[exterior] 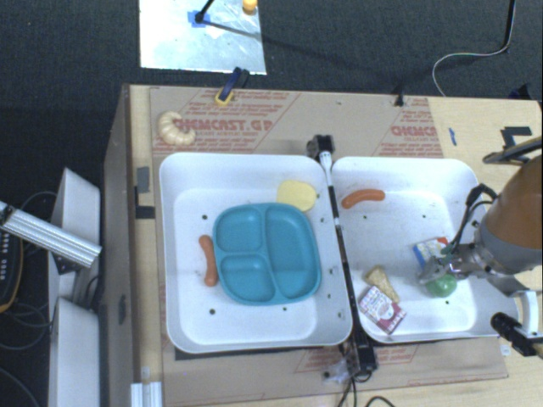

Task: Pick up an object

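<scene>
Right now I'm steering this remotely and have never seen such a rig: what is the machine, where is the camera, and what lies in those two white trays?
One camera looks down at a slant on a bench with two shallow white bins. The grey arm with an orange band reaches in from the right; its gripper is low in the right bin, over a green ball and a small blue and white packet. I cannot tell whether it holds anything. That bin also has a sausage, a tan wedge and a red and white packet. The left bin holds a blue divided plate, another sausage and a yellow piece.
</scene>
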Tool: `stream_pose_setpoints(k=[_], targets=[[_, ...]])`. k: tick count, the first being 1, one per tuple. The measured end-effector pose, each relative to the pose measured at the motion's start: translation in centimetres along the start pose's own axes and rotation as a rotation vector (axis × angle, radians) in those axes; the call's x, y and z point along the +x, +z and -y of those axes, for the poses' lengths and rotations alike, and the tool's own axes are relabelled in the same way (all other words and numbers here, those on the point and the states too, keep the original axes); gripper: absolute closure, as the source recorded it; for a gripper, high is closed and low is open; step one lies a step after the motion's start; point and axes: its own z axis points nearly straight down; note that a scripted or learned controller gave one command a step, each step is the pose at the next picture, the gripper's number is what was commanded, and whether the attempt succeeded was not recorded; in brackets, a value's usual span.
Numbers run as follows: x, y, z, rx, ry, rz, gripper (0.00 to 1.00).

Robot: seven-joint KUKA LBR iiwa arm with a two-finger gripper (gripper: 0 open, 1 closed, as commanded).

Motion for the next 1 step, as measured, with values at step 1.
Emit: stream_pose_setpoints(k=[1], targets=[[9.41, -8.04, -1.49, 0.002, -0.002, -0.001, 1.00]])
